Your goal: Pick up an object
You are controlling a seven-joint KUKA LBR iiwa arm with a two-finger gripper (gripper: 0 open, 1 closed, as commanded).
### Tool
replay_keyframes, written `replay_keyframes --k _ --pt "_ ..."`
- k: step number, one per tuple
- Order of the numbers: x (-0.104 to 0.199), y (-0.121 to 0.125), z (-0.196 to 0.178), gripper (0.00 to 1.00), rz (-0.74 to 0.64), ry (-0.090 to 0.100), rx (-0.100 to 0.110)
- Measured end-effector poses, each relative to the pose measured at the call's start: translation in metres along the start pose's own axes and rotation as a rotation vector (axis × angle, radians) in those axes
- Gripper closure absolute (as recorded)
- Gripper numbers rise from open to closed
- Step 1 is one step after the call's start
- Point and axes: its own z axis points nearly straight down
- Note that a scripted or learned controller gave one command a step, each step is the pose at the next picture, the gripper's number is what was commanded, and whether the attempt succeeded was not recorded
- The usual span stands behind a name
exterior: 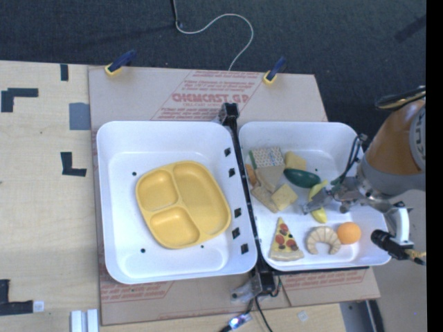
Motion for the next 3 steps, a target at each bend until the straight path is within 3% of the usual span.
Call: replay_keyframes --k 1,2,3 --pt "0.001 0.000 0.013 0.00 0.000 -0.003 -0.005" --pt "0.001 0.001 0.002 1.00 0.000 -0.004 -0.007" --pt "-0.006 0.004 -0.058 1.00 0.001 -0.003 -0.009"
